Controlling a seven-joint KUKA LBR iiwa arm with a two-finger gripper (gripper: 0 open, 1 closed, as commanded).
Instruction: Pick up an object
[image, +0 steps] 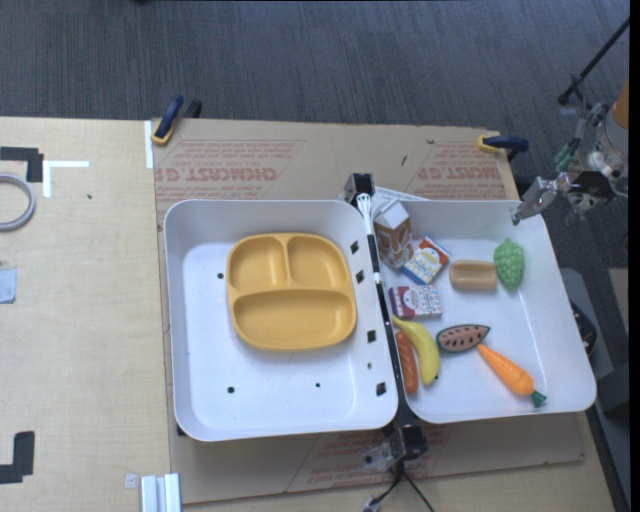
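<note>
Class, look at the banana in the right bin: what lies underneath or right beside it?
The banana overlaps a red-orange sausage-like toy along its left side. Whether anything else lies beneath them is covered; around them is the bare white bin.

Divided plate (291, 290) in left bin (190, 330); toys fill right bin (560, 330)

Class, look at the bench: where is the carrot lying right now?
The carrot lies in the right bin, near its front right corner, just right of the watermelon slice.
</note>
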